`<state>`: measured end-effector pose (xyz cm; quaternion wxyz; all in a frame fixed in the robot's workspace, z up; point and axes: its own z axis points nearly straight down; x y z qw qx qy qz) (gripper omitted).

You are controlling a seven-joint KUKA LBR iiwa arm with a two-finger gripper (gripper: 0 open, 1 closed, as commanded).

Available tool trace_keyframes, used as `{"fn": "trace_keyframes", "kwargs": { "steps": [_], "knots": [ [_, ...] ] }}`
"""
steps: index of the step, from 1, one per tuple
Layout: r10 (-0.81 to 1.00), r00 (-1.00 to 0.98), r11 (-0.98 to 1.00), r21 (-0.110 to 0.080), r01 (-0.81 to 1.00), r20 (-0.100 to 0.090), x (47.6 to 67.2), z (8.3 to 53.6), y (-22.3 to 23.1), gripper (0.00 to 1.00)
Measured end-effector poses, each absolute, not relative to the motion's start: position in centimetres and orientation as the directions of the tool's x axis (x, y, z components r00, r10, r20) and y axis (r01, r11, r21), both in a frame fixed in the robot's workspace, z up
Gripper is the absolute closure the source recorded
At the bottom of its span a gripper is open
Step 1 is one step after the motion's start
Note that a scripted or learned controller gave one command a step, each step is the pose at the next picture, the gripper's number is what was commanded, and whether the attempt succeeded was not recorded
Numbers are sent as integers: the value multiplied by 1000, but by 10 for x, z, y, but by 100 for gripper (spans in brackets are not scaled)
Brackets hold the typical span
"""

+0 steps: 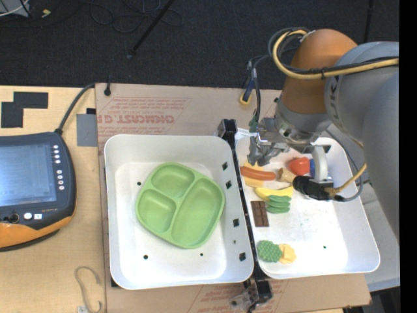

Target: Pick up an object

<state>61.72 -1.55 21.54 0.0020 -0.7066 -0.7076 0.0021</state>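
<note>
- Over the right bin, near its far-left corner, the gripper hangs low above the toy food; whether the jaws stand wide or narrow I cannot tell, and nothing shows between them.
- Nothing looks lifted yet: the orange hot dog, the red tomato, the yellow banana, the green pea pod, the brown chocolate bar and the corn piece all lie on the bin floor, so the pick is, by my judgement, still to do.
- Closest to the gripper lies the hot dog, just below it.
- Room is tight there: the bin's left wall and the black divider stand just beside.
- Open floor lies toward the right bin's near-right part; the left bin carries a green sectioned plate.
</note>
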Motion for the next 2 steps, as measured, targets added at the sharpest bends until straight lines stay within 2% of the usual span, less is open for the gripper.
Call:
{"fn": "trace_keyframes", "kwargs": {
  "steps": [1, 2],
  "knots": [
    [1000, -1, 1, -5, 1000, 0, 619, 234, -23, 100],
    [1000, -1, 1, -9, 1000, -1, 612, 215, -21, 100]
  ]
}}
